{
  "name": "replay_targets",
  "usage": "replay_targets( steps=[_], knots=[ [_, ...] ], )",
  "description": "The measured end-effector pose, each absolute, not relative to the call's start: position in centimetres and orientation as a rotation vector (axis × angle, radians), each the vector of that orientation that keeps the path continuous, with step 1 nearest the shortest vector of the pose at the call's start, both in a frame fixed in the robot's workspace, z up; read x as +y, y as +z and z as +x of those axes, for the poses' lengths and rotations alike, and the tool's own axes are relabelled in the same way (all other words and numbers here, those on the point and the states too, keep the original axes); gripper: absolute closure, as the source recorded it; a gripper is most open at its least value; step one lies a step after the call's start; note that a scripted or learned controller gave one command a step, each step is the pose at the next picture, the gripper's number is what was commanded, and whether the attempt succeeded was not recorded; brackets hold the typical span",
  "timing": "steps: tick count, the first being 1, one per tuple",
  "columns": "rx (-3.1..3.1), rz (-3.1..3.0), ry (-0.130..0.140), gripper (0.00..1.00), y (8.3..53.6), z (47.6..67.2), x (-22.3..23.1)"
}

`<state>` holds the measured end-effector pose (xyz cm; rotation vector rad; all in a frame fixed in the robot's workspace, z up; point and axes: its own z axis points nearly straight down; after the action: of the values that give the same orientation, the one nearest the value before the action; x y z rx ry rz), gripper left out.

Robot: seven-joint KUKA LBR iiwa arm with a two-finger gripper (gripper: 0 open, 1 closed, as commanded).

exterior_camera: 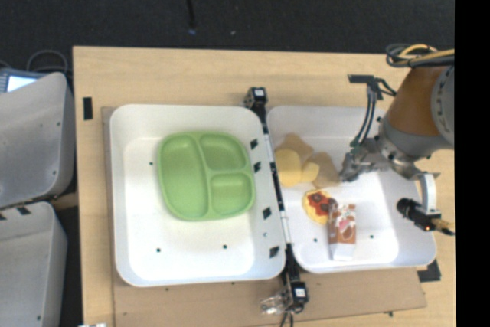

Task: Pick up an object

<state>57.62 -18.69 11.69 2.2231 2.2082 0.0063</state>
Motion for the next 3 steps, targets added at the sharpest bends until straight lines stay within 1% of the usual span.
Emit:
replay_targets(
  steps=[1, 3],
  knots=[
    [2.215, 2.221, 0.003, 1.0, 16.0, 57.7, -19.0],
    [2.215, 2.219, 0.004, 1.0, 25.6, 56.8, -19.9]
  ],
)
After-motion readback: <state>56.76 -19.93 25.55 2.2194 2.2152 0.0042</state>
